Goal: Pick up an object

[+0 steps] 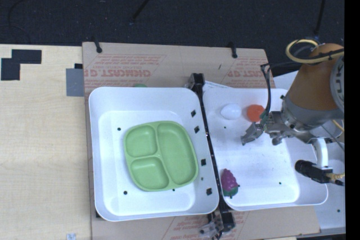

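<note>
white ball (230, 111) | orange ball (255, 112) beside | purple fruit (229, 181) (near corner)

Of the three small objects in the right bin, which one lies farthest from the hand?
The purple object, down at the right bin's near-left corner by the divider. The white one and the orange one sit together at the far end, beside the hand.

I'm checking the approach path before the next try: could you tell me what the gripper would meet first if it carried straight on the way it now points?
The gripper points left and slightly down in the view. That line looks free across the right bin's floor until the divider between the bins. The white object sits above that line. Height is unclear.
</note>
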You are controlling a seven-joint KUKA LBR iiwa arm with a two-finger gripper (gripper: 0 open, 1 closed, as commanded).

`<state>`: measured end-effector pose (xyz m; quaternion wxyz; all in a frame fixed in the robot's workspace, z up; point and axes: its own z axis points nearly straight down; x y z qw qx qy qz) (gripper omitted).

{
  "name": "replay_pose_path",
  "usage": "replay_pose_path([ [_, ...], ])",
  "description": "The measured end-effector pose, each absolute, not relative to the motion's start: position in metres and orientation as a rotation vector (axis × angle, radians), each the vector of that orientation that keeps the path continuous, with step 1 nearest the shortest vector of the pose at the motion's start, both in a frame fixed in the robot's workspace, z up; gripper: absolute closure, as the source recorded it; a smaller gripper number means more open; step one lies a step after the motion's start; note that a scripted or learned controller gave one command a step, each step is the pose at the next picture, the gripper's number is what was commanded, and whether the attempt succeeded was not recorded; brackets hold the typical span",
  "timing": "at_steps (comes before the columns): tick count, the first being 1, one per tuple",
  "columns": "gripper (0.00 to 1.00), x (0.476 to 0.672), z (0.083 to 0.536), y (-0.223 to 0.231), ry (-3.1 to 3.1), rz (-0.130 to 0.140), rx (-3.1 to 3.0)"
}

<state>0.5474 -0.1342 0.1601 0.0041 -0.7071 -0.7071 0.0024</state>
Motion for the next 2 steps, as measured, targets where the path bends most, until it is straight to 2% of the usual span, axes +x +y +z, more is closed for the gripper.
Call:
replay_pose_path([
  [1,0.0,0.548,0.115,-0.127,-2.215,0.006,-2.218],
  [2,1.0,0.548,0.128,-0.129,-2.21,0.004,-2.225],
])
